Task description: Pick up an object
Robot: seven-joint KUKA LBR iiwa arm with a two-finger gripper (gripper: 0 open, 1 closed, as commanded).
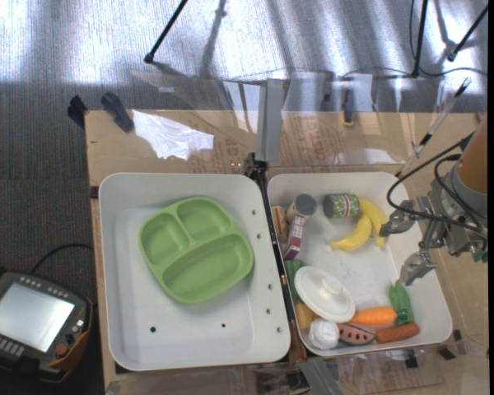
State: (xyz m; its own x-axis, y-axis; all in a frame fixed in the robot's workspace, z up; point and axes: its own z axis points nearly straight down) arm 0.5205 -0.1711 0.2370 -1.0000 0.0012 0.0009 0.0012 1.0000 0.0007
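Nearest the camera, along the front wall of the right bin (412, 189), lie small moulded toy foods: a white bumpy cauliflower (323, 333), a watermelon slice (356, 334) with a green rind, a smooth brown sausage (397, 332), and behind them an orange carrot (372, 315) tapering to the left. A ridged green vegetable (400, 301) stands just beside the carrot's right end. A round white lid (324, 293) with a central knob rests left of these, its edge overlapping a green piece by the bin's left wall.

The left bin (123, 336), shallow, white, with rounded corners, holds a matte green divided plate (197, 248) of three compartments, lying flat and turned at an angle.

Over the right bin's right rim hangs the gripper (417, 268), a grey metal assembly trailed by looping black cables; its tip is above the bare floor near the green vegetable, nothing is seen between its fingers, and how far they stand apart cannot be told.

Further back lie a curved yellow banana (360, 229), a cylindrical can (341, 205) with a green label on its side, and a small grey-capped jar (302, 206). Beyond the bins, crumpled white paper (171, 137) rests on the brown board (107, 151).
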